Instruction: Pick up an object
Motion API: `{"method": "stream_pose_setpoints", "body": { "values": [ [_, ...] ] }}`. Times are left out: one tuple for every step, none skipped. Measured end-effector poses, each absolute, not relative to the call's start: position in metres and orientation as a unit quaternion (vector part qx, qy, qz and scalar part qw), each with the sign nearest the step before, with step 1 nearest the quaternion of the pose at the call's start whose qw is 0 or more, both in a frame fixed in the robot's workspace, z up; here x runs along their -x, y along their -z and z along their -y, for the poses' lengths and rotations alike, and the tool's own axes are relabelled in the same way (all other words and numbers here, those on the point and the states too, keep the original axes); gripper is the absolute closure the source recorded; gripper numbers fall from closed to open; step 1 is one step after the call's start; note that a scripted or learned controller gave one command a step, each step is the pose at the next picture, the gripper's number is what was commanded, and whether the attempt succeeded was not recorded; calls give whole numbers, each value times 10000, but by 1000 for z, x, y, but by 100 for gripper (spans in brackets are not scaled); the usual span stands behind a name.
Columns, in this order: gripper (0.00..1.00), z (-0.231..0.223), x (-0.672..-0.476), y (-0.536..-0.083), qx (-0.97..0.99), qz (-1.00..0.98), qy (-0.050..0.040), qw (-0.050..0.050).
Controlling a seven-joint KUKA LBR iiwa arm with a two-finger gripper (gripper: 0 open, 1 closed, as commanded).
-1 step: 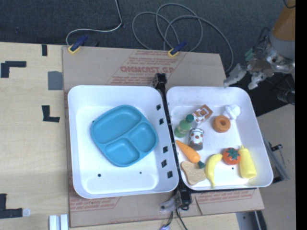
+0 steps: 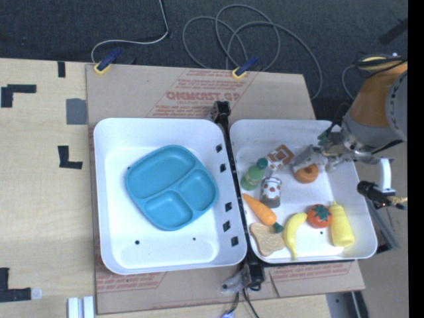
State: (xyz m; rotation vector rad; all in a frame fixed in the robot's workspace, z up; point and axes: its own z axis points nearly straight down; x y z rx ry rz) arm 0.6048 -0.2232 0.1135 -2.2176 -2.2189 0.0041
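**My hand low over the toy-food bin, grip hard to read**

On the left of the bench [image 2: 40, 197], a blue divided plate [image 2: 172, 186] lies alone in the left bin [image 2: 109, 177], tilted against the bin's sides. Across the black divider, the right bin [image 2: 361, 207] holds the small toys: a green piece [image 2: 254, 175] near the divider, a brown-and-white block [image 2: 280, 155] behind it, a small white cup with dark spots [image 2: 270, 191] in the middle, and an orange carrot [image 2: 260, 209] lying slantwise. Along the front wall sit a slice of bread [image 2: 267, 239], a yellow banana [image 2: 293, 232], a red tomato [image 2: 318, 216] and a yellow bottle [image 2: 341, 224], close together.

My hand [image 2: 311, 158] comes in from the right at the bin's rear, just above an orange-brown ring, a doughnut [image 2: 306, 173], round with a dark centre. Its grey metal blurs into the white floor, so I cannot tell whether my fingers are spread or closed, nor whether they touch the doughnut. My arm [image 2: 374, 114] is cut off at the right side.
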Motion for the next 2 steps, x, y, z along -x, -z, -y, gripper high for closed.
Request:
{"method": "stream_pose_setpoints", "body": {
  "values": [
    [0,154,-633,-87,7061,7081,12,-16],
    [0,119,-593,-87,7066,7076,6,-18]
  ]
}}
